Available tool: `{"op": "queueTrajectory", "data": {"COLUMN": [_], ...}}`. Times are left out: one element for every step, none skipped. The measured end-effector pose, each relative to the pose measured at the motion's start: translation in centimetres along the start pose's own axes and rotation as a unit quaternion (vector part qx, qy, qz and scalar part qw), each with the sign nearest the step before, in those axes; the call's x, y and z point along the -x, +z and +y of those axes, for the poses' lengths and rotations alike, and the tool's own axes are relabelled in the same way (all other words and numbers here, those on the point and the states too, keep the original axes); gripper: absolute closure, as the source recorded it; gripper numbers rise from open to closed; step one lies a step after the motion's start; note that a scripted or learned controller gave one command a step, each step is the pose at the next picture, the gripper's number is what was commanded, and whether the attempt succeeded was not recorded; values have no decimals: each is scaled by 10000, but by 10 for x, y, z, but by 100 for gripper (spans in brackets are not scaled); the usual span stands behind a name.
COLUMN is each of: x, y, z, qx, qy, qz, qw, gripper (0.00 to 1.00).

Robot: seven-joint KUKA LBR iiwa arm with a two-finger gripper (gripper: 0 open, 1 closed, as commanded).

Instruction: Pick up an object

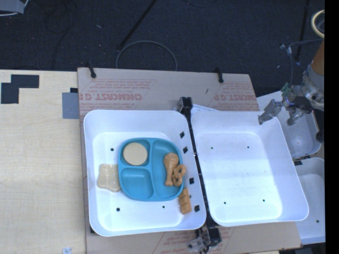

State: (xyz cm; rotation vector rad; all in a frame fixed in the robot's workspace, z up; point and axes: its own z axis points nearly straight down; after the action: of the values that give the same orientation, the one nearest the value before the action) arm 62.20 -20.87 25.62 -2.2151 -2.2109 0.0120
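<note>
A blue divided plate [140, 187] lies in the left bin [100, 126]. A round beige disc [135, 153] rests in the plate's upper left section, and a twisted tan pretzel-like piece [174, 168] in its right section. Just left of the plate, a pale bread-like slice [109, 178] lies on the bin floor. A small tan chunk [184, 201] sits off the plate's lower right corner. My gripper [280, 113] hovers over the far right corner of the right bin [249, 168], well away from all these items. It is open with nothing between its fingers [268, 111].
A black divider with clips [192, 157] joins the two bins. Cardboard [159, 91] lies under them. A second white tray edge [312, 184] sits beyond the right bin, below the arm. Light wooden bench surface [37, 163] extends to the left.
</note>
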Motion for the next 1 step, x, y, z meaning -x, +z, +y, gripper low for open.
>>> {"op": "queueTrajectory", "data": {"x": [0], "y": [-8], "z": [2], "qx": [65], "qy": [-10], "qz": [-16], "qw": [10000], "gripper": [0]}}
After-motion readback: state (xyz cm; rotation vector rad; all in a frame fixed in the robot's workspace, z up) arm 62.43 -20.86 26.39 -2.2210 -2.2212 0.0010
